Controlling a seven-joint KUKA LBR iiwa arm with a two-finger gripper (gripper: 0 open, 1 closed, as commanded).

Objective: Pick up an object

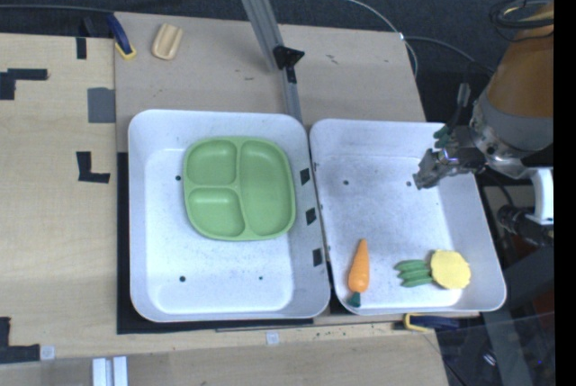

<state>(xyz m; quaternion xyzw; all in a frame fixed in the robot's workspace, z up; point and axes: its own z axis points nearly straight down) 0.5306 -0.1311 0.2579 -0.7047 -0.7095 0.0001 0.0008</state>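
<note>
**Pincer poised at bin's far rim**

The gripper hangs over bare floor near the right bin's right edge; its opening cannot be told. Below it lie a yellow-headed toy and a toy carrot; a green divided plate sits far left.

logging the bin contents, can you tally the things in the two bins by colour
green: 2, divided plate in the left bin, bean pods in the right bin
orange: 1, carrot
yellow: 1, round piece
total: 4
</note>
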